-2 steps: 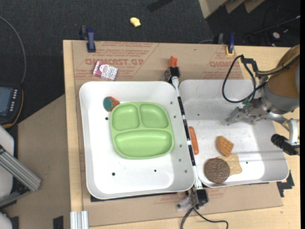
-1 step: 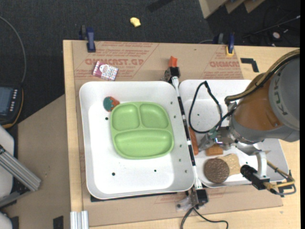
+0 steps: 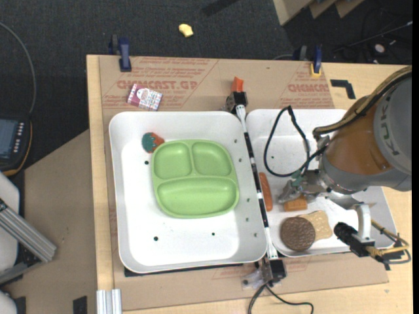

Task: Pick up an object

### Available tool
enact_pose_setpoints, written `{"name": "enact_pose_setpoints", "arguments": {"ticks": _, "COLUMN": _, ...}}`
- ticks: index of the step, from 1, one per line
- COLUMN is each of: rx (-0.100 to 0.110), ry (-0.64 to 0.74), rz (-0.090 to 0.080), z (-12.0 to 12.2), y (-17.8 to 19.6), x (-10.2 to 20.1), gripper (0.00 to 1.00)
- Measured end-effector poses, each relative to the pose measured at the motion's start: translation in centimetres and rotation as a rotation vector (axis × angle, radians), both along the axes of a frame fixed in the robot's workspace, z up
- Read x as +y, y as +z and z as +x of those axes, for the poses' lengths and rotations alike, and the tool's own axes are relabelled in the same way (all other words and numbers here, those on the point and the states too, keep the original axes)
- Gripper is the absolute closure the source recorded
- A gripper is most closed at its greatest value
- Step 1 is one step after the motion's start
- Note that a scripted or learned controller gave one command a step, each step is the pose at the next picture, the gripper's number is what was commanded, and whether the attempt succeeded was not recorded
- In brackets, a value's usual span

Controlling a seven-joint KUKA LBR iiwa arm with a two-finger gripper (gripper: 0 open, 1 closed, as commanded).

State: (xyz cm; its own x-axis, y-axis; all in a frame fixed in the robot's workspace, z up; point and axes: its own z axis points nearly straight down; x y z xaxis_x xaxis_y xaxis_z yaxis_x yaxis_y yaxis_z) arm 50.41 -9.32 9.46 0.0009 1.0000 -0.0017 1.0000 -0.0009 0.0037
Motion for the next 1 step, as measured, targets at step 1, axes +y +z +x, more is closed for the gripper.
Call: {"name": "enact_pose_setpoints", "arguments": {"ticks": 1, "rx": -0.008, "ry": 0.01, "rz": 0.003, "z": 3.35, "y": 9.59, "x": 6.51, "gripper": 1.0}}
